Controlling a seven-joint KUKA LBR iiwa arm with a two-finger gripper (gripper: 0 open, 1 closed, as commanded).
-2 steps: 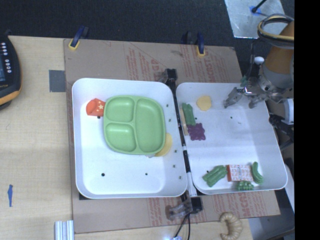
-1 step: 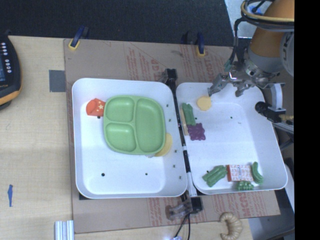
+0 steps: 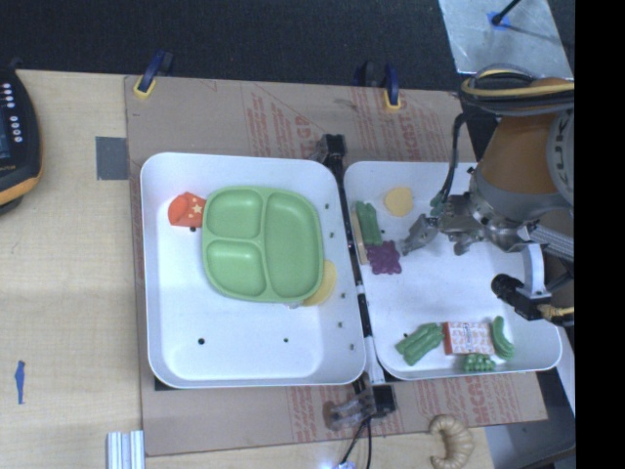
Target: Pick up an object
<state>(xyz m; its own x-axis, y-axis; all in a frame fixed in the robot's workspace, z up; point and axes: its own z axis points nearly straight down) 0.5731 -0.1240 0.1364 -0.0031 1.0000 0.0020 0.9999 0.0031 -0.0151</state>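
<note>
My gripper (image 3: 439, 239) hangs over the middle of the right bin (image 3: 444, 291), its two fingers spread open with nothing between them. Just left of it lie a purple grape bunch (image 3: 384, 257) and a long green vegetable (image 3: 368, 223). A yellow disc (image 3: 397, 200) sits at the bin's back. Along the front edge are a green pea pod (image 3: 420, 343), a red and white box (image 3: 468, 338), a green pickle (image 3: 502, 337) and a small green piece (image 3: 477, 363).
The left bin (image 3: 176, 340) holds a green divided plate (image 3: 264, 243), a red item with a star (image 3: 186, 210) and a yellow piece (image 3: 325, 281) half under the plate. A pendant (image 3: 15, 145) lies far left. A tan curled object (image 3: 451, 440) rests below the bins.
</note>
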